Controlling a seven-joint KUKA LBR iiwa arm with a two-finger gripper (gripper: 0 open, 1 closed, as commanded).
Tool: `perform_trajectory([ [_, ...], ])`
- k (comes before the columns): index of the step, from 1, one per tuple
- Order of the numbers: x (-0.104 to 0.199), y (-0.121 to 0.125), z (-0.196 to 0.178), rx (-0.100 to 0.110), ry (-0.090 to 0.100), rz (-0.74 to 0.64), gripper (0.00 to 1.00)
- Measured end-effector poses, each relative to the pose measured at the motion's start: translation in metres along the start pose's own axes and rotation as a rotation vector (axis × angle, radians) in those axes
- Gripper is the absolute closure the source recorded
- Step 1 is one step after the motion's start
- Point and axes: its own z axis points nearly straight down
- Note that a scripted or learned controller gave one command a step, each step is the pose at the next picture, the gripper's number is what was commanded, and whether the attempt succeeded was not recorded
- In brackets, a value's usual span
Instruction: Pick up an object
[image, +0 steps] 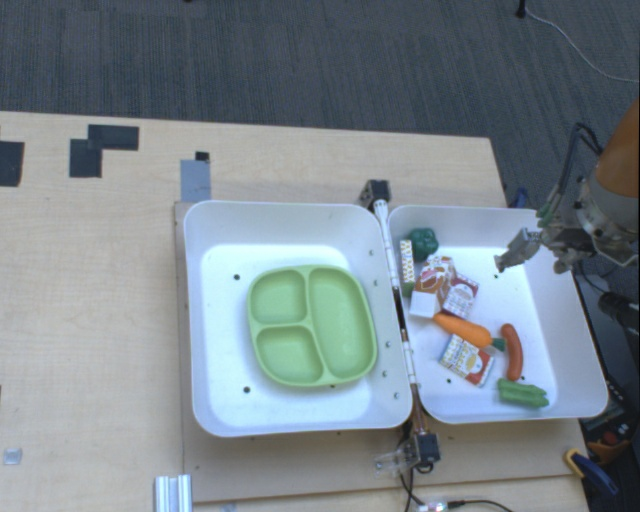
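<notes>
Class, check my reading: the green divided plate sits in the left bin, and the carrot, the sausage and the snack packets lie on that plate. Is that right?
Not quite. The green divided plate does sit in the left bin, but the carrot, the sausage and the snack packets lie in the right bin, not on the plate. The camera view shows this.

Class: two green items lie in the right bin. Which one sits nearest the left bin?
The dark green, rounded piece at the bin's top corner; the lighter, long one lies far right.
</notes>
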Motion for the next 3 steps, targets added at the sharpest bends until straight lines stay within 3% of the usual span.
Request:
perform_trajectory([
  [1,0.006,-0.051,0.129,-0.002,0.0,0.002,0.0],
  [2,0.006,-0.05,0.119,-0.005,-0.001,0.001,1.0],
  [3,0.047,-0.029,0.036,-0.002,0.0,0.0,1.0],
])
